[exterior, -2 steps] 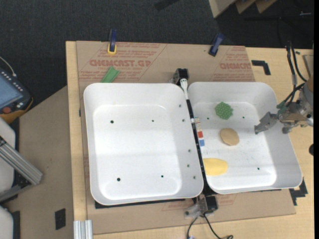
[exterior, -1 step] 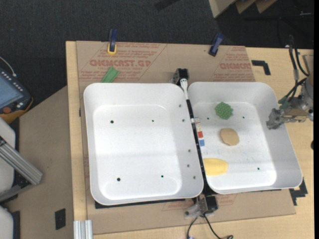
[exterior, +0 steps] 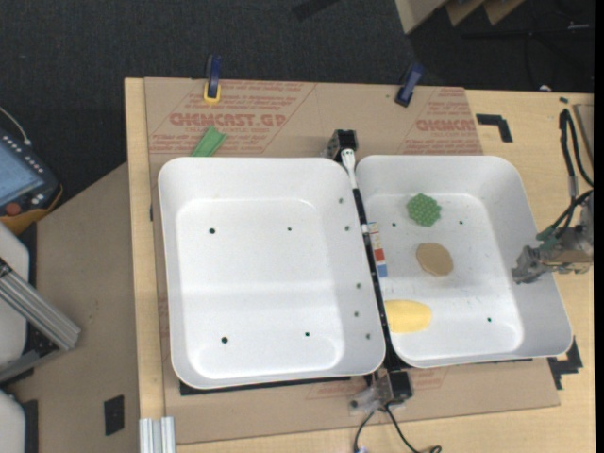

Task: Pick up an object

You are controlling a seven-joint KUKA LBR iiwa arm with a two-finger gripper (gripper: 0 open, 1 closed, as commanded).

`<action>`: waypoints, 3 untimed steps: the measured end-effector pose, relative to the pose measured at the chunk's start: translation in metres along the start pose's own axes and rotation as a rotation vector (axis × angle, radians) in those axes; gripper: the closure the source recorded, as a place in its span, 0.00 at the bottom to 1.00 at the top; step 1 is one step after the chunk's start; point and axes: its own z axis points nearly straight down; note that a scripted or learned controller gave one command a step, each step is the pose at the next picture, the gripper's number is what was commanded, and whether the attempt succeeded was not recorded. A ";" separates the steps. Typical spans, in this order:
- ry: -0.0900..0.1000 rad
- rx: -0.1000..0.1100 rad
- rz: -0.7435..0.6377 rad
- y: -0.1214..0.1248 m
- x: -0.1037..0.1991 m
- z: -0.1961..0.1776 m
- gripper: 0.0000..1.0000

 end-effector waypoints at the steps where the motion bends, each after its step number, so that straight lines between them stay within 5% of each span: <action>1: 0.001 -0.003 -0.011 0.001 0.094 -0.010 1.00; 2: -0.001 -0.006 -0.010 0.001 0.169 -0.021 1.00; 3: -0.005 -0.010 -0.001 0.001 0.146 -0.074 1.00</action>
